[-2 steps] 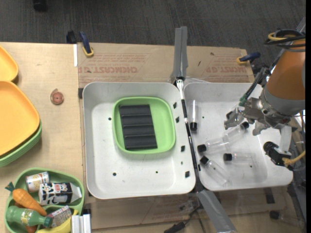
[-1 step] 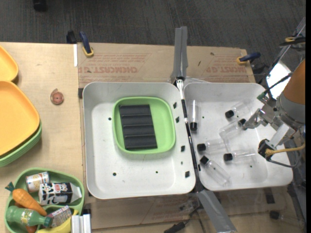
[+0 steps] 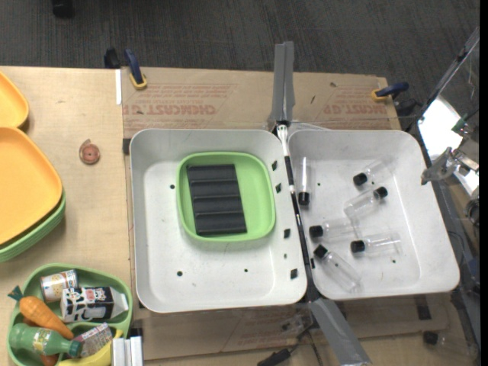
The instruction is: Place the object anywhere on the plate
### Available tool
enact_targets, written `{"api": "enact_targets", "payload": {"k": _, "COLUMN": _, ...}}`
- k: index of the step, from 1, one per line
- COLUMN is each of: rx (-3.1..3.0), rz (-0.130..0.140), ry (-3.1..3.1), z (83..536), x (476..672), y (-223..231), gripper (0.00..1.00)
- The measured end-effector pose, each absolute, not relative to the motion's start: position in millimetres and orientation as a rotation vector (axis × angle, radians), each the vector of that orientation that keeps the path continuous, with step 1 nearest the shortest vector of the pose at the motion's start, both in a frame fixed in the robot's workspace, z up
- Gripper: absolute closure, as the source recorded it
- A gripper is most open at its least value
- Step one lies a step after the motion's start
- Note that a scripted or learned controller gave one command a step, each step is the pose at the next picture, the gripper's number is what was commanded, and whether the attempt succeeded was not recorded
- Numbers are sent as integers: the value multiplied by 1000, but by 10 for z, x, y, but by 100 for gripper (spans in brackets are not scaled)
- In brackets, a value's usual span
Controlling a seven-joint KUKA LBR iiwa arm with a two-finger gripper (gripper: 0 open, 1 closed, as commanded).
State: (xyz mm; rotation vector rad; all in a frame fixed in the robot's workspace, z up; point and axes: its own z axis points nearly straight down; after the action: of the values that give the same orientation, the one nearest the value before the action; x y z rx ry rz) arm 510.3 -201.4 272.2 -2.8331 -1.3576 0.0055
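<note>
Vials [image 3: 374,244] lay scattered in the right bin [image 3: 408,277], from its near left corner back toward its centre, none lifted. The plate [image 3: 263,197] sat mid-way in the left bin [image 3: 160,277], bearing a black ribbed insert [image 3: 217,198] but no vial. Judged so, picking and placing both remained. The gripper's state could not be told.
</note>
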Motion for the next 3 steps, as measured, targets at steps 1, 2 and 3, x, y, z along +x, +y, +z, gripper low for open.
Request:
{"api": "enact_targets", "payload": {"k": 1, "rx": -2922, "rz": 7, "ry": -1156, "z": 3945, "x": 4784, "y": -2127, "gripper": 0}}
{"api": "enact_targets", "payload": {"k": 2, "rx": -2942, "rz": 8, "ry": -1101, "z": 4405, "x": 4782, "y": -2164, "gripper": 0}}
{"api": "enact_targets", "payload": {"k": 3, "rx": -3017, "rz": 9, "ry": -874, "z": 4399, "x": 4784, "y": -2156, "gripper": 0}}
